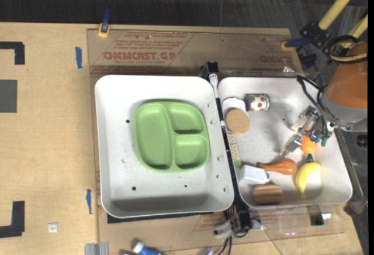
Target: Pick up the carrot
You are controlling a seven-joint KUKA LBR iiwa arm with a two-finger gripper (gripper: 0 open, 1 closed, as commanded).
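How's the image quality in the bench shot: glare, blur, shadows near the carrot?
Camera view: lighting is even and soft, with mild sheen on the white right bin but no blown-out glare. The carrot is fairly sharp with a faint shadow beneath. The gripper looks slightly soft and cluttered by cables. The green plate is crisp. Floor at the top is dark.

Two white bins [117, 102] are sitting side by side. One green plate [172, 134] is lying in the left bin. One carrot [279, 166], one lemon [308, 178], one wooden block [267, 193] and one round wooden disc [237, 121] are lying in the right bin.
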